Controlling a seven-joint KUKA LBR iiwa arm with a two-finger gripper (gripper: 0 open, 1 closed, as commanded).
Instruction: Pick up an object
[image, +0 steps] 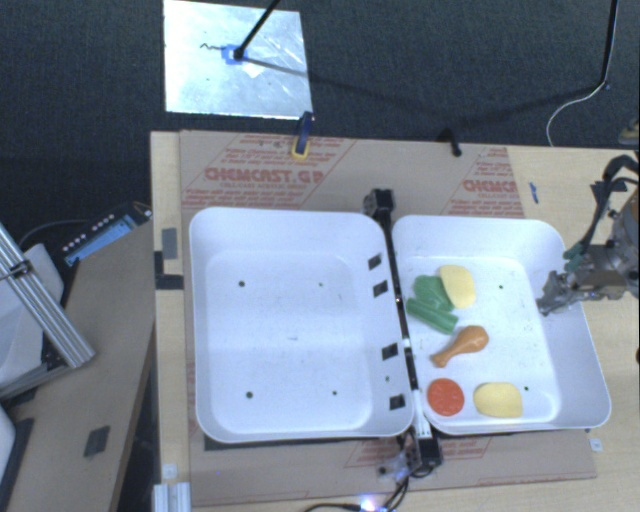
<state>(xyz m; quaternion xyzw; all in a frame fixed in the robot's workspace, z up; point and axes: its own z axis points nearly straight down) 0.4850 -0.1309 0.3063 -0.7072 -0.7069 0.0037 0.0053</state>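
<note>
From the one camera above the bench, the right bin (575, 330) carried all the toy food, and none of it was in the robot's grasp. A pale yellow piece (458, 285) lay toward the bin's far edge, touching a green pepper-like piece (432, 303) on its left, which sat close to the wall shared with the other bin. Just nearer than those, about mid-bin, an orange drumstick (462, 344) lay at a slant, its thick end pointing to the right wall and its thin end to the shared wall. Along the near edge sat a flat red-orange disc (446, 397) in the near left corner, and beside it, apart from it, a rounded yellow lump like a lemon or potato (498, 399). The gripper (556, 293) hung at the bin's right wall, about halfway along it, well apart from every piece; it was small and blurred there, and I could not tell how it was set. The left bin (215, 330) showed its white floor with a few dark dots. Both bins rested on a sheet of brown board (262, 172) printed with red lettering, laid over a pale bench (162, 190). Beyond the bench's far edge the floor was dark carpet, with a shiny silver panel (205, 60) lying on it and a thin white cable (575, 98) trailing off at the far right corner.
</note>
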